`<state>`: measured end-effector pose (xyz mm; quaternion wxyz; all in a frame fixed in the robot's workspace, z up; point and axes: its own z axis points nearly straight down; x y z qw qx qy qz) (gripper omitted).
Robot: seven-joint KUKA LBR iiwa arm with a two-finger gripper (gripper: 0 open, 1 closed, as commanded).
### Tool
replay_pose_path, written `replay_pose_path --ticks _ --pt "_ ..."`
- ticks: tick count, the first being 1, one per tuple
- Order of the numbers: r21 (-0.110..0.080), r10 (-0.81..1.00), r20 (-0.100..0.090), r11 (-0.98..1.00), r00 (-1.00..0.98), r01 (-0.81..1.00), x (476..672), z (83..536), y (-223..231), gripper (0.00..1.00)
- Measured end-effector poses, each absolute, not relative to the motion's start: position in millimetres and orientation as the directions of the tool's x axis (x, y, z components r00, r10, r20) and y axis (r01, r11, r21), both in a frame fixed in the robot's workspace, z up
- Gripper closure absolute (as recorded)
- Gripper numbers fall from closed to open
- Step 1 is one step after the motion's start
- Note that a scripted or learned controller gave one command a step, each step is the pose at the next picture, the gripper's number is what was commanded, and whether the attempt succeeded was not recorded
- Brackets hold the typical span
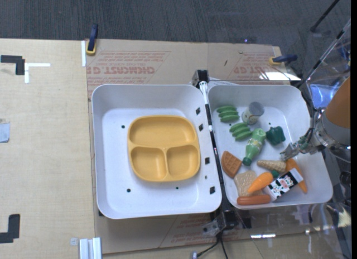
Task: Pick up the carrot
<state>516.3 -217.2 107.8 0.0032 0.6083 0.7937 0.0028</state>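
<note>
Carrot [260, 182] is lying aslant near the front of the right bin [315, 193], its tip resting against a slice of bread [244, 182], with a red sausage [254, 200] just in front of it and a black-and-white carton [282, 184] just to its right. Gripper [292, 150] is hanging over the right side of that bin, above an ice-cream cone [271, 166] and apart from the carrot; whether it is open or closed I cannot tell. Left bin [106, 157] is bearing a yellow divided plate [164, 147].
</note>
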Motion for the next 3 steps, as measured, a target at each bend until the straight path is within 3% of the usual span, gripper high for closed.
replay_pose_path --ticks 1,2,3 --pt "0.016 0.864 -0.022 0.503 -0.502 0.864 485.6 98 -182 1.0" --pt "0.018 0.941 -0.022 0.337 -0.337 0.941 506.3 99 -119 1.0" --pt "0.002 0.996 -0.002 0.092 -0.092 0.996 503.7 138 -104 1.0"
